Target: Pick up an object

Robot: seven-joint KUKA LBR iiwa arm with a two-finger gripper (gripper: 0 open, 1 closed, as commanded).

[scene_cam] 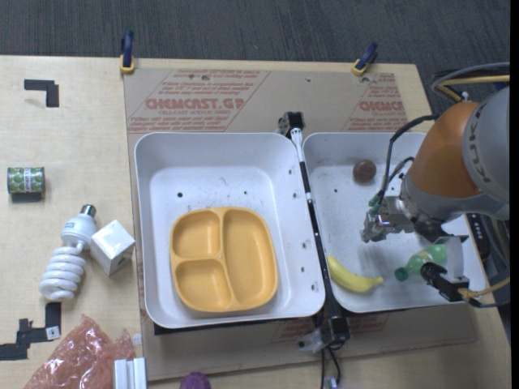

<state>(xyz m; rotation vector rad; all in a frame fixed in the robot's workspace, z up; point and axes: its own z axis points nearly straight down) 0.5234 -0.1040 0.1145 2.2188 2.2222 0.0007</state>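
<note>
Left bin (154,168) — plate (224,259); right bin (332,156) — banana (353,275).

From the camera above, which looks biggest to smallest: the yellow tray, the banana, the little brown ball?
1. Yellow divided tray, by far the largest.
2. Banana.
3. Brown ball, smallest.

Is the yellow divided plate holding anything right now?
Empty: all three compartments of the yellow divided plate show bare yellow in the left bin.
</note>
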